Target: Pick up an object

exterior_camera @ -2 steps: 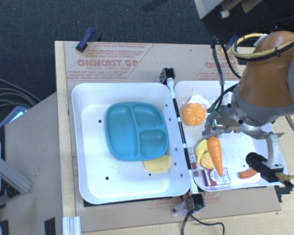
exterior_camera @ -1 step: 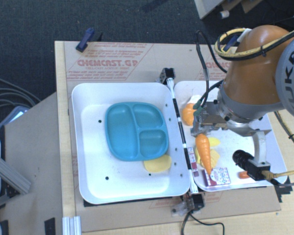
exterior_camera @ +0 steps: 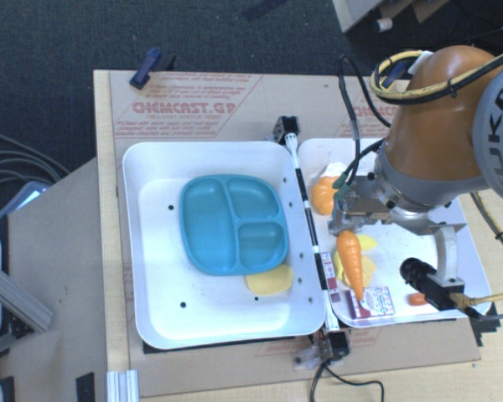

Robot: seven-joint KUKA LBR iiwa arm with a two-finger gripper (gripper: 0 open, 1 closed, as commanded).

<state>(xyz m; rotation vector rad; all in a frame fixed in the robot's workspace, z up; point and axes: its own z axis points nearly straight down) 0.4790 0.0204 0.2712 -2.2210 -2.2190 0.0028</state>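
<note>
An orange carrot point(exterior_camera: 350, 262) lies lengthwise in the right bin point(exterior_camera: 474, 262), close to the divider between the bins. My gripper point(exterior_camera: 342, 219) hangs right over the carrot's thick upper end, under the grey and orange wrist. Whether it touches the carrot is hidden by the wrist. A round orange fruit point(exterior_camera: 323, 196) sits just left of the gripper, against the bin's left wall. A yellow piece point(exterior_camera: 366, 244) shows beside the carrot.
The left bin point(exterior_camera: 147, 224) holds a blue divided plate point(exterior_camera: 233, 224) with a pale yellow piece point(exterior_camera: 268, 282) at its lower edge. In the right bin, a printed packet point(exterior_camera: 370, 301) lies below the carrot and a small orange bit point(exterior_camera: 414, 299) beside it.
</note>
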